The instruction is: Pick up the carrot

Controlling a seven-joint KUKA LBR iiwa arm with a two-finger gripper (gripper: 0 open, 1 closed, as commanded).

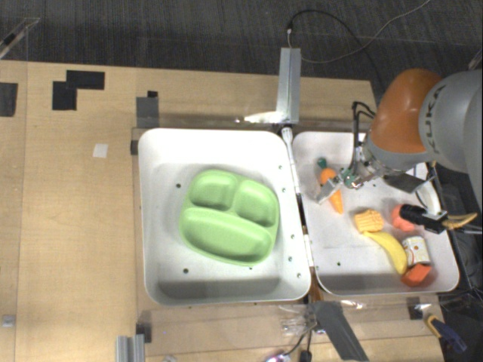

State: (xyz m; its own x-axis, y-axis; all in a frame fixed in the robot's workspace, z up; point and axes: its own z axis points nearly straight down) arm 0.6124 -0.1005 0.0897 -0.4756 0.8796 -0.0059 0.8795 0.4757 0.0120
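The carrot (330, 181) is orange with a small green top and lies slanted in the upper left part of the right bin (339, 266). My gripper (332, 191) reaches down from the right and sits right on the carrot's middle, covering part of it. Orange shows above and below the gripper's tip. The arm's orange band (400, 119) hangs over the bin's upper right.
In the right bin lie a yellow ridged piece (368, 220), a banana (389, 252), a red-orange item (405, 216) and a white and orange item (416, 264). The left bin (158, 202) holds a green divided plate (229, 216). A metal post (290, 81) stands behind the bins.
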